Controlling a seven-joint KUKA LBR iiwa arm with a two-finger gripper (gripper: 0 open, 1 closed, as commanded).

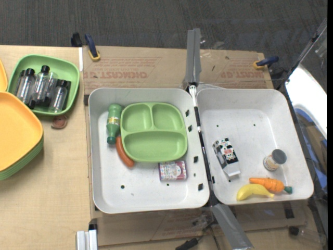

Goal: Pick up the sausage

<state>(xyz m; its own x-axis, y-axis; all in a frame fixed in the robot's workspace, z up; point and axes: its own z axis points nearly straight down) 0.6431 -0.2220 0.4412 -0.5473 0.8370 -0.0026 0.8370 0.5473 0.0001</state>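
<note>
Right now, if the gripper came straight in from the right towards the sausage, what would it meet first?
Probably the small can in the right bin, then the carton and green plate beside the sausage; depth is unclear.

White bins: 2. Sausage: 1. Green divided plate: 1. Green bottle: 1. Pink packet: 1. Milk carton: 1. Can: 1. Carrot: 1. Banana: 1

Dark carpet floor, wooden bench
</note>
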